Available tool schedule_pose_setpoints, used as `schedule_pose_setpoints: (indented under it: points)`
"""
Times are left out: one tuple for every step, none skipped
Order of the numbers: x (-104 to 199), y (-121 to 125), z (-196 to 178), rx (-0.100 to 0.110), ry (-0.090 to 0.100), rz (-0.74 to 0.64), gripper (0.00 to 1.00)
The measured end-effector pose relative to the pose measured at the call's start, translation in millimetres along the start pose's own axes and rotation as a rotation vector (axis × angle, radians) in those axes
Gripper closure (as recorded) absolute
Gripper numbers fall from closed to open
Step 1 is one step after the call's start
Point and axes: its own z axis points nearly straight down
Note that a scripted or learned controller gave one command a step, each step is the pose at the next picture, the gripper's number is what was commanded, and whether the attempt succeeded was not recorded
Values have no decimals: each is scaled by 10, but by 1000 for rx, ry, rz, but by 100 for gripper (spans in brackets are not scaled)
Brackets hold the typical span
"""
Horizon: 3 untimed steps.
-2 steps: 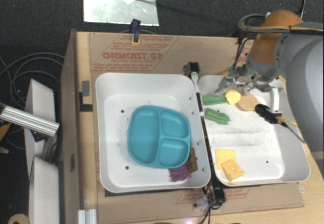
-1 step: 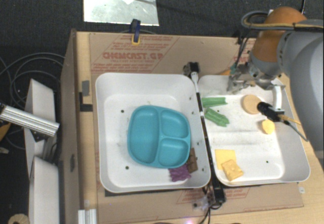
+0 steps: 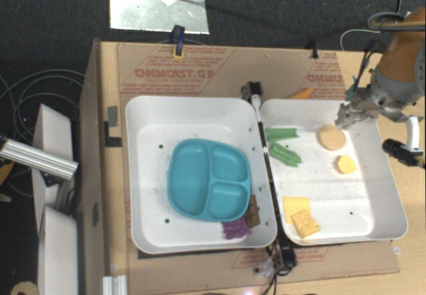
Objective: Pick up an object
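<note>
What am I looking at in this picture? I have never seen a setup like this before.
One camera looks down at a slant on a bench with two white bins. The left bin holds a blue divided plate, with a purple piece and a brown piece by its near edge. The right bin holds two green pieces, a tan round piece, a small yellow piece and two yellow slices. The grey and orange robot arm reaches in from the right; its end effector sits near the tan piece. Nothing is visibly held.

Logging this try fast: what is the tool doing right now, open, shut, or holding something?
Tool: cannot be told; it sits at the right bin's far edge, near the round tan piece, with nothing seen in its grasp.
</note>
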Motion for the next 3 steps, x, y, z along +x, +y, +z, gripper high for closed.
schedule_pose_setpoints:
  points:
    - [39, 15, 25, 0, 1, -6, 0]
    - [-95, 245, 716, 1, 1, -8, 0]
    - [-97, 257, 562, -5, -2, -10, 100]
